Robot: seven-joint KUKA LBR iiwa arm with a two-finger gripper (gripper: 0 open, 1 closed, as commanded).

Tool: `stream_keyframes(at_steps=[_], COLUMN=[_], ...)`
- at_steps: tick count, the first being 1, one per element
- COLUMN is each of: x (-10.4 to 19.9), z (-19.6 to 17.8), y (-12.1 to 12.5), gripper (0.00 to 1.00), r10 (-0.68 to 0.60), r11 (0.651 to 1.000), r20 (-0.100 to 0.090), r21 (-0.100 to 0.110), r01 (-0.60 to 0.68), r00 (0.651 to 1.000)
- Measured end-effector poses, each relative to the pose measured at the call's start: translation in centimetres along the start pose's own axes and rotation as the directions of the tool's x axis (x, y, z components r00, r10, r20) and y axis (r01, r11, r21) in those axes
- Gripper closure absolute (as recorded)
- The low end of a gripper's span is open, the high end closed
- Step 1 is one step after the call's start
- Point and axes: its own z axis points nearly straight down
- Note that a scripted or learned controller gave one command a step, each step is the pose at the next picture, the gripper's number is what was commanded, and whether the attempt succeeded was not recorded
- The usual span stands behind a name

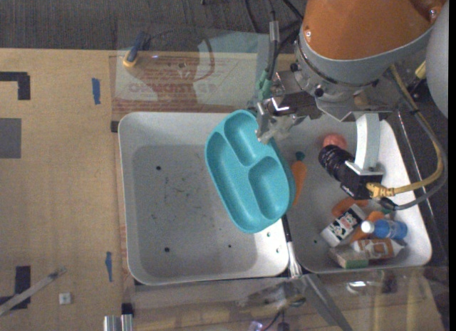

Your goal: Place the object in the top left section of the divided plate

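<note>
— At the far left of the frame?
— Tan bench (57,180), with short blue tape strips (95,91) stuck on. Next to that, the left bin (142,255): white, shallow, the floor bare except for a few dark specks.

— And the divided plate?
— Teal divided plate (246,176), three sections, near the centre of the frame. Lies slanted across the wall between the two bins. Mostly over the right part of the left bin, with the right edge reaching over the right bin (313,240).

— State of the pincer?
— Gripper (268,129) just above centre, right at the upper right rim of the plate. Touching the rim or only very close: hard to say. Clenched or released: cannot tell from this angle. Behind, the arm (356,9) with the orange band, filling the upper right corner.

— Further to the right?
— Inside the right bin, just beside the plate's right edge, an orange carrot-like thing (300,176). A little higher and more to the right, a pink-red round thing (333,141). Toward the lower right, crowded together: a small black-and-white carton (343,226), a blue-capped bottle (390,230), and a flat box (367,253) just below these two.

— Possible to name the object meant for the plate?
— Not possible to tell.
</note>
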Motion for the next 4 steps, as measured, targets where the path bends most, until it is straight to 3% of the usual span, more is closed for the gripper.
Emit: stream_keyframes(at_steps=[1,2,3,4], x=[5.7,5.4,1.9,4.0], z=[3.1,14.1,23.5,25.3], y=[8.4,7.7,3.3,3.6], gripper=[1.0,1.0,1.0,1.0], r10=[-0.143,-0.448,-0.625,-0.723], r11=[0.99,0.894,0.775,0.677], r20=[0.0,-0.002,0.058,0.095], r21=[-0.002,0.001,-0.072,-0.096], r01=[0.143,0.448,0.628,0.729], r00=[0.99,0.894,0.778,0.684])
